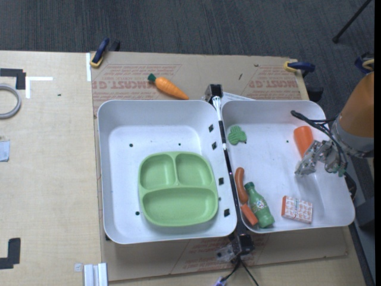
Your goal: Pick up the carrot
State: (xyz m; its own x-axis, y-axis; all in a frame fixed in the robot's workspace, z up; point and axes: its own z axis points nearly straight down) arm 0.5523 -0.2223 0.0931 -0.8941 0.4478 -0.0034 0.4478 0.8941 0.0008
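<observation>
Cardboard behind left bin (pixel 113 177): carrot (pixel 169 87) lies diagonal, green top up-left, tip down-right. Pincer (pixel 309 164) state unclear.

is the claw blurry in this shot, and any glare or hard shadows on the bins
Camera view: the claw looks soft and smeared, its outline hard to read, while the carrot on the cardboard behind the bins is fairly crisp. Light is even and diffuse; the left bin and right bin show only faint shadows and no strong glare. The green plate has a mild sheen.
</observation>
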